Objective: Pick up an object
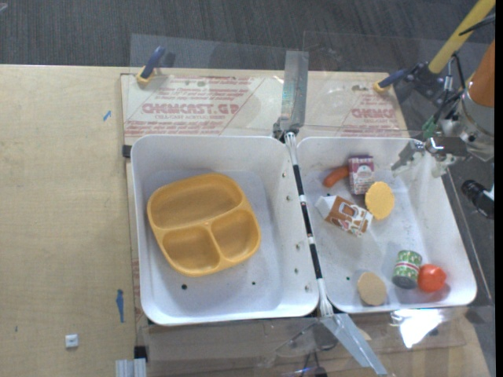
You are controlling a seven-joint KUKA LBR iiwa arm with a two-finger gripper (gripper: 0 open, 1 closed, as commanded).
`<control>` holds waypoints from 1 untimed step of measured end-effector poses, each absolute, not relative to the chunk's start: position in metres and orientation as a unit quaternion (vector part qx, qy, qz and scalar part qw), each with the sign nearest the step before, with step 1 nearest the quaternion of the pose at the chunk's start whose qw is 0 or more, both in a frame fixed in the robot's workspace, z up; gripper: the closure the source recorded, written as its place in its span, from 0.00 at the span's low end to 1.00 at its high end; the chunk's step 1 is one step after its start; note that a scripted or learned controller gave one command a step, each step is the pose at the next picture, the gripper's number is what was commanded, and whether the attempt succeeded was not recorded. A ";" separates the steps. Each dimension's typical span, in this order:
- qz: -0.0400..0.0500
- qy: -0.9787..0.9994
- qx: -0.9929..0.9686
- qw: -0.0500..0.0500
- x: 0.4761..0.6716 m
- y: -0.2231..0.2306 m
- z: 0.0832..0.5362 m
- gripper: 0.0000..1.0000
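White plastic walls frame two shallow bins on my tabletop point(55, 210). My jaws point(419, 149) hang at the two o'clock corner of the right bin point(460, 246), over its upper rim, and they carry nothing; at this size I cannot tell whether they stand open or closed. Cables and a yellow bar point(464, 30) crowd the space around my wrist at one o'clock.

Nothing lies directly under me. The nearest things sit toward nine o'clock from my jaws: a small maroon carton point(361, 173) with an orange carrot-like piece point(335, 177) touching its left side, and just below them a round yellow disc point(380, 200). A white and brown carton point(344, 214) lies tilted beside that disc, close to the divider point(305, 218) between the bins. Well apart, at the bin's six o'clock end, a tan round piece point(372, 288) rests near the front wall, and at five o'clock a green and white can point(407, 268) touches a red tomato point(431, 278). Any of these could be the object to pick; all are in the right bin, none off its floor.

The left bin point(149, 163) holds one thing, a yellow divided tray point(203, 222) with three compartments, turned at a slant near its centre. Clear sheets with red lettering point(189, 108) lie behind both bins at twelve o'clock, held by blue and yellow clamps point(149, 65).
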State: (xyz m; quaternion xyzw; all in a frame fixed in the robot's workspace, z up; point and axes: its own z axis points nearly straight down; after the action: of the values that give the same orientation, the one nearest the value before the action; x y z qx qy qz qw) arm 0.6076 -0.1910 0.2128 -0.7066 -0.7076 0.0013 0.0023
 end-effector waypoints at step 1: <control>0.001 -0.767 -0.642 0.001 0.652 -0.110 0.095 0.00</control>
State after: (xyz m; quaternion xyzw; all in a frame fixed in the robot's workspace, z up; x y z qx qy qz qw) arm 0.6521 -0.1099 0.0947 -0.6419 -0.7668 0.0006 0.0012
